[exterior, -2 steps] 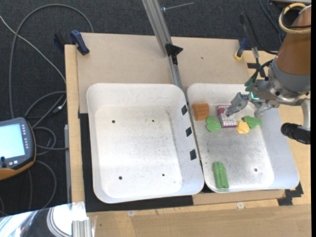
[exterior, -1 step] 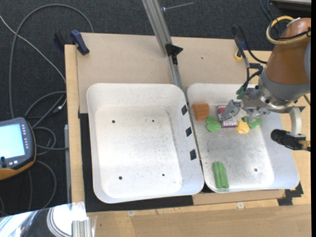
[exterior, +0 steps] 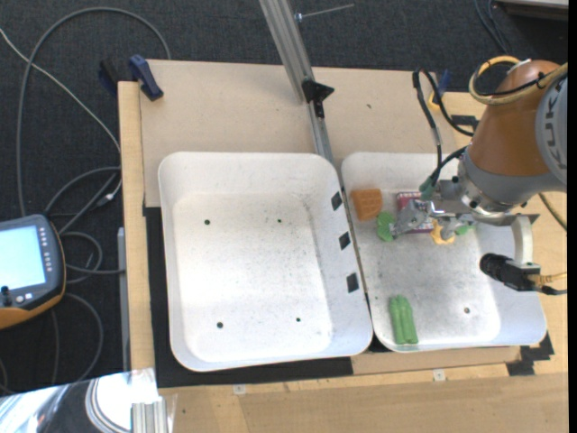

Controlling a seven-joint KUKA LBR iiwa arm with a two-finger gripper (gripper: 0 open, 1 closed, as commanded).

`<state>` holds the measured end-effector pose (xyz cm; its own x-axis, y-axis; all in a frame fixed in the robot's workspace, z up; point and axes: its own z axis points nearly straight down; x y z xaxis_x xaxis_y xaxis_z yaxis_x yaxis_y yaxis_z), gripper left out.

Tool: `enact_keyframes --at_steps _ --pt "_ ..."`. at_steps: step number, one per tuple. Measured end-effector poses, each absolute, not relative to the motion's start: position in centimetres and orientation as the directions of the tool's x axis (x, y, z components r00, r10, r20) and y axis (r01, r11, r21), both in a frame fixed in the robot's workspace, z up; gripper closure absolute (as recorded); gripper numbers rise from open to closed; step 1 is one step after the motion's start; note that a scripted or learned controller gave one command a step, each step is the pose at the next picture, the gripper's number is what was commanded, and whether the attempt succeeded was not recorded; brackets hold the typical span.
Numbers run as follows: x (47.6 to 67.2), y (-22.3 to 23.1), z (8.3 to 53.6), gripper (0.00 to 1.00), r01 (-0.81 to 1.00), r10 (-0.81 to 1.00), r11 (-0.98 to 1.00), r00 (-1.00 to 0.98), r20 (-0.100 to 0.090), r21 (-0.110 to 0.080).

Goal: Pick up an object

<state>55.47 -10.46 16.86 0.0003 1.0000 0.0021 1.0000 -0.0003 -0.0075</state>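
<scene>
We see the tool (exterior: pixel 422 216) low over the right bin (exterior: pixel 451 318), near its upper middle; how wide it stands we cannot tell, metal parts and clutter hide it. Small green pieces (exterior: pixel 386 228) and a yellow bit (exterior: pixel 443 236) sit right under and beside it, whether touched we cannot tell. An orange block (exterior: pixel 366 203), squarish and matte, lies just left of the tool, near the bin's left wall. A green ribbed bar (exterior: pixel 402 319), elongated, lies well apart near the bin's front rim. The left bin (exterior: pixel 180 188) is white plastic, rounded corners, speckled with dark flecks. The desk (exterior: pixel 225 106) is pale board. The arm (exterior: pixel 514 142) has a glossy orange band; lettering on its grey shell is cut off, unreadable.
</scene>
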Motion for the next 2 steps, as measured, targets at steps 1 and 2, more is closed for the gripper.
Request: enact_keyframes --at_steps 1,2 --pt "54.3 -10.3 11.2 0.00 1.000 1.000 -0.001 0.001 0.003 -0.009" --pt "54.6 -10.3 12.7 1.00 1.000 1.000 0.000 0.000 0.002 0.001"
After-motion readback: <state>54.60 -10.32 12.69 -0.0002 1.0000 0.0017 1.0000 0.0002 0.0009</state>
